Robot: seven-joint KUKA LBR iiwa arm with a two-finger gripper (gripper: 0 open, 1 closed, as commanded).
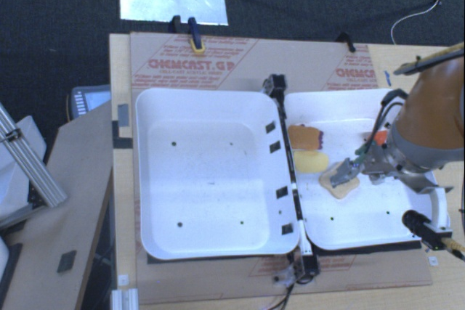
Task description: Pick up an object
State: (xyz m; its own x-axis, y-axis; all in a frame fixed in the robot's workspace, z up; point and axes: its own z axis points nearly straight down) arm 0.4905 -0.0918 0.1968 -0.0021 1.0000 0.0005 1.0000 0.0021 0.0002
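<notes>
- Jaws: mine sit at the tip of my gripper [343,174], low in the right bin [363,232]; from this slanted view I cannot tell whether they are apart or together, and nothing is visibly clamped between them.
- Camera view, gripper position: the gripper lies directly over the near end of a tan block [341,187], overlapping its top edge. I judge this placement to be a descent onto the block, since it is the closest object to my tip. Contact cannot be confirmed.
- Camera view, task objects: the tan block rests flat on the bin floor. A yellow piece [311,162] lies just beside it toward the centre divider, and an orange piece [305,136] with a purple edge lies just behind the yellow one. All three are grouped near the divider [285,170], likely because the floor slopes or earlier handling left them there; I cannot tell which.
- Camera view, arm: my arm [429,120] reaches in from the right, its orange band above the wrist, angled down so the tip clears the bin wall.
- Camera view, left bin [211,178]: a second white bin sits touching the right one along the divider.
- Judgement: the pick is not yet done; the block is on the floor.
</notes>
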